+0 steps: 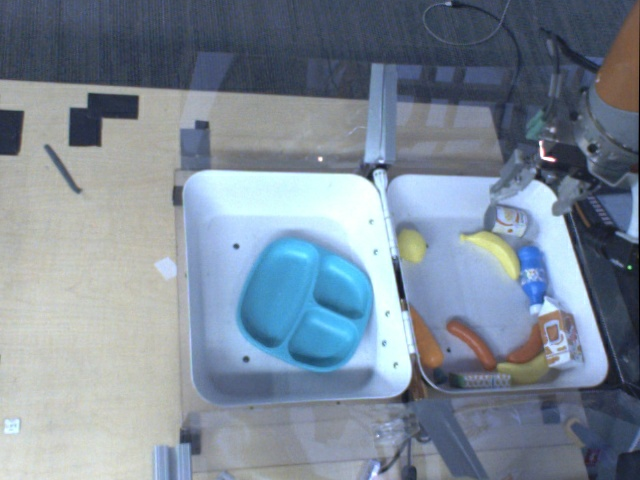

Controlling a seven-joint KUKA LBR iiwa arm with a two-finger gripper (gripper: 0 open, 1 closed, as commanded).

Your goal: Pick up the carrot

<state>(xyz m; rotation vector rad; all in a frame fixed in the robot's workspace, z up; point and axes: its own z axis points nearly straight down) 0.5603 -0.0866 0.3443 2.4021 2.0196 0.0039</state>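
The carrot (426,341) is an orange tapered piece lying along the left wall of the right bin (592,373), near its front corner. My gripper (537,187) hangs over the bin's back right corner, far from the carrot. Its two fingers are spread open with nothing between them. A small can (510,220) lies just in front of the gripper.
Also in the right bin are a lemon (411,245), a banana (494,251), a blue bottle (532,274), a red sausage (470,340), a small brown packet (558,336) and a yellow piece (526,370). The left bin (205,268) holds a blue divided plate (305,302).
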